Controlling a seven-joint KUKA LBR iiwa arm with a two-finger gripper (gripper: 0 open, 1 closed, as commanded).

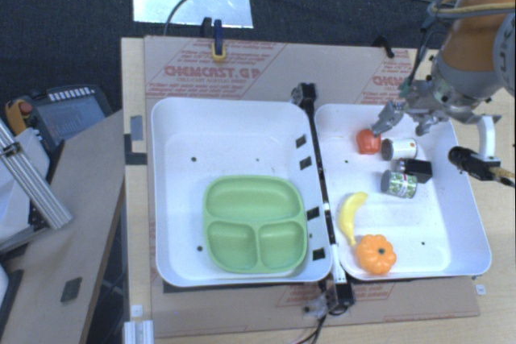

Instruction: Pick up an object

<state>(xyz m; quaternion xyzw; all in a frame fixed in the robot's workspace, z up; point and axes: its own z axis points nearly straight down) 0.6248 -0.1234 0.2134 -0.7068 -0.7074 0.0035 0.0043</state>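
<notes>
Fingers spread apart on the gripper (406,116), hanging over the back of the right bin (463,250) with nothing between them, so no object is picked yet. Just below sits a red piece (368,142), and beside it a white cylinder (399,148), a black block (418,168) and a green can (399,184), bunched close, which looks awkward for a clean grab. Nearer the front lie a banana (351,213) and a pumpkin (376,253), with more room around them. Over in the left bin (173,173), a green tray (254,223) lies flat. My guess: the red piece is the target, being nearest
</notes>
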